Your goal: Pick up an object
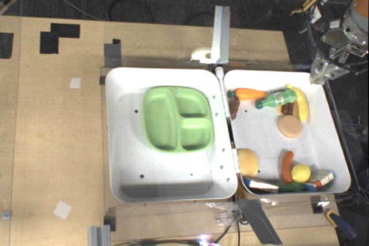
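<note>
Gripper (324, 69) hangs over right bin (323, 141) top-right corner; jaws' state unclear. Nearest pick: green bottle (275, 99), down-left, long axis roughly left-right.

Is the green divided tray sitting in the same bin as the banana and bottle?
No. The green tray lies alone in the left bin, while the banana and green bottle lie in the right bin.

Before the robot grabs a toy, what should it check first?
1. Toys within the right bin: ok, banana, green bottle and carrot lie there.
2. Gripper above a toy: not ok, it sits at the bin's far right corner.
3. Fingers open: cannot tell.
4. Easy target: ok, the round tan piece lies apart from the others.
5. Green tray out of the way: ok, it is in the left bin.
</note>
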`<action>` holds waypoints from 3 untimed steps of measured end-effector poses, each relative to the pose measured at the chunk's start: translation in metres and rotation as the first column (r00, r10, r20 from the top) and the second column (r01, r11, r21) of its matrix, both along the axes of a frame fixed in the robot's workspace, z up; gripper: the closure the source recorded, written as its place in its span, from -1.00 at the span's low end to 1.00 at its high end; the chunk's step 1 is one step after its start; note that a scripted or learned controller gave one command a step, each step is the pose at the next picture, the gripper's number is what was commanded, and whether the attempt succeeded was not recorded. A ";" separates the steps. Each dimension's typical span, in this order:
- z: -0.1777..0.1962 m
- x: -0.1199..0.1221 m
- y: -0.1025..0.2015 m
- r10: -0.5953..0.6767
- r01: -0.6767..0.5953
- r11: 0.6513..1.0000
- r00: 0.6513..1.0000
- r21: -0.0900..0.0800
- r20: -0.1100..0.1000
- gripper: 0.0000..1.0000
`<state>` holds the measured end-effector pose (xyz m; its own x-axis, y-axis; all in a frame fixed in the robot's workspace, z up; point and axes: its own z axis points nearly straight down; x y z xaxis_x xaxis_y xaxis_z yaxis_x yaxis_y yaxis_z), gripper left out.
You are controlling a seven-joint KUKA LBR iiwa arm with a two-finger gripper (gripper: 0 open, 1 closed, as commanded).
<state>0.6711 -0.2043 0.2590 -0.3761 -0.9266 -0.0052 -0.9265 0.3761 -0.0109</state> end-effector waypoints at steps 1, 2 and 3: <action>-0.038 -0.032 0.001 0.204 -0.205 0.979 0.979 -0.001 -0.004 1.00; 0.003 0.000 0.007 0.195 -0.195 0.981 0.981 -0.003 0.001 1.00; 0.002 0.000 0.000 0.375 -0.375 0.927 0.927 -0.003 -0.002 1.00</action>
<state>0.6708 -0.2040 0.2615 -0.0013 -1.0000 -0.0016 -0.9999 0.0013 -0.0106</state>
